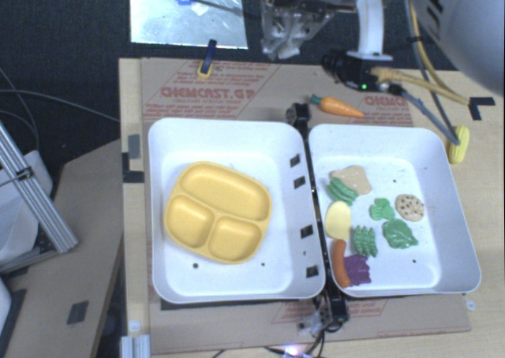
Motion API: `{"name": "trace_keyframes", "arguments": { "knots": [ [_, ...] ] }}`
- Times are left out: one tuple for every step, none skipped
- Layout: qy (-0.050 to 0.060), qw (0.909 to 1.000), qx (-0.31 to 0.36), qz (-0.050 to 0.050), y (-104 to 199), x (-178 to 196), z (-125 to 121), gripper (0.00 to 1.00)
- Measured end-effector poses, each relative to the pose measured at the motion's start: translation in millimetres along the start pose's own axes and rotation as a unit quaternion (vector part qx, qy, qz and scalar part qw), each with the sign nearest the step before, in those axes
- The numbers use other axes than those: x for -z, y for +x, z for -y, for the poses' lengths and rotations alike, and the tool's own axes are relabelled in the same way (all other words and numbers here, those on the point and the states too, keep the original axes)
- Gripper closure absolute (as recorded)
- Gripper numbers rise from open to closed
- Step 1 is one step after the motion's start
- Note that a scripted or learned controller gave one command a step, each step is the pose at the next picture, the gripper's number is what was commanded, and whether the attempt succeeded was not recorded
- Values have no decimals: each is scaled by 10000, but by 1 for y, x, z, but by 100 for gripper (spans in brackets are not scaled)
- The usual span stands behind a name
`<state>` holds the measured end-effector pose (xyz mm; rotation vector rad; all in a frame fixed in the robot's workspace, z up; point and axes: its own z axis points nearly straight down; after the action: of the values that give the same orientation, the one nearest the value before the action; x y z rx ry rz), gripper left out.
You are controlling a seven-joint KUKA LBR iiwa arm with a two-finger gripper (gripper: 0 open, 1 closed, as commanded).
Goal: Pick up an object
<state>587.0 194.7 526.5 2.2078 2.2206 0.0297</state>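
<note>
On a bench seen from above at a slant: two shallow white bins side by side. The left bin [166, 139] holds a yellow tray [218, 211] w/ three compartments, lying a bit askew. The right bin [442, 151] holds a scatter of small toy foods: a tan bread piece [352, 180], a green pea pod [341, 191] touching it, a yellow piece [338, 220], a cookie [409, 206], two leafy greens [400, 233], a dark green bunch [364, 240], an orange piece [340, 262] and purple grapes [357, 270] near the front wall. A toy carrot [336, 106] lies outside the bins, on the cardboard behind the right one.

The gripper [284, 42] hangs high at the top of the view, above the back of the bench and well apart from both bins, w/ nothing between its fingers; whether they are wide or narrow I cannot tell.

Judgement on handling: the toys look like light, hard moulded plastic, probably smooth and a bit slippery, not fragile. Flat ones such as the cookie lie low, so give little to pinch. The cookie stands apart from its neighbours, so approx. easiest to reach; grip across its width. The crowded pieces at left risk a double catch. The tray is broad: take it by the rim only.
</note>
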Motion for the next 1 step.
{"name": "trace_keyframes", "arguments": {
  "knots": [
    [120,9999,14,26,42,-59,21,100]
  ]
}}
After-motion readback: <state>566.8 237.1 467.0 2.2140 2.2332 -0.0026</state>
